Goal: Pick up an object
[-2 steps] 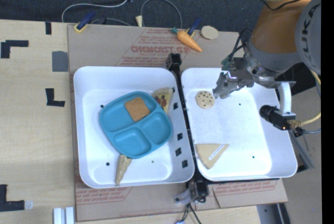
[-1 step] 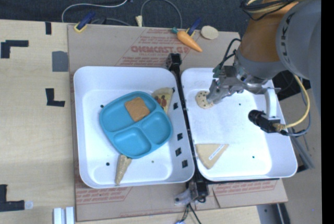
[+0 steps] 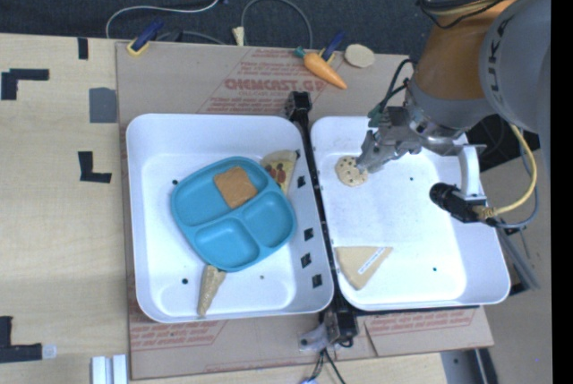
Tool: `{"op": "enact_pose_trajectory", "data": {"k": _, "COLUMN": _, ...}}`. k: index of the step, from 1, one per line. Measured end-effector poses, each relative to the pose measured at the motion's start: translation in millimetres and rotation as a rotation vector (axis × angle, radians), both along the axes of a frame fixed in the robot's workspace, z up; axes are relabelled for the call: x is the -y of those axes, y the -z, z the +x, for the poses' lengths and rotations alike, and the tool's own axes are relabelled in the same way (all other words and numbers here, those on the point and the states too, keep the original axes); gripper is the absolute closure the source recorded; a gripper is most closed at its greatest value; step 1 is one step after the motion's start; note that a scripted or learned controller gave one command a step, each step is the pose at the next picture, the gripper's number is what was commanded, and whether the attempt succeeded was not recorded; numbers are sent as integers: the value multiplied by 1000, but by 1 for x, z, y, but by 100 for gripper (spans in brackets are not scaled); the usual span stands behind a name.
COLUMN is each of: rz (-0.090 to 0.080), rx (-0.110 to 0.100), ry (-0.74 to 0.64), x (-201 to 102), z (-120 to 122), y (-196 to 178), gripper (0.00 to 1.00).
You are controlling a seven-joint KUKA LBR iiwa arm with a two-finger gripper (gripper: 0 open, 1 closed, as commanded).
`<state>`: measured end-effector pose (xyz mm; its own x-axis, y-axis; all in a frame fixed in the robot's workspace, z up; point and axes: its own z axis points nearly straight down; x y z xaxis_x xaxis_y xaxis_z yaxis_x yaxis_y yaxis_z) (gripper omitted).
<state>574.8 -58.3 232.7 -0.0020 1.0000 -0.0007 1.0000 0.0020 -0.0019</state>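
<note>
A light wooden bench (image 3: pixel 54 221) fills the frame below a dark carpeted strip along the top, with black tape marks and a grey patch toward its left side. On it lies a brown cardboard sheet (image 3: pixel 260 85) printed with red lettering, spreading from the centre toward the right. Two shallow white bins sit side by side on the cardboard: the left bin (image 3: pixel 143 221) and the right bin (image 3: pixel 474 279), their inner rims meeting at a black divider. On the cardboard above the bins, toward the upper middle, lie a toy carrot (image 3: pixel 323 70) and, just to its right, a small beige disc (image 3: pixel 360 56).
</note>
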Motion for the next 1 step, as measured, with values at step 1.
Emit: {"op": "enact_pose_trajectory", "data": {"k": 1, "rz": 0, "rx": -1, "ry": 0, "x": 0, "z": 0, "y": 1, "gripper": 0}}
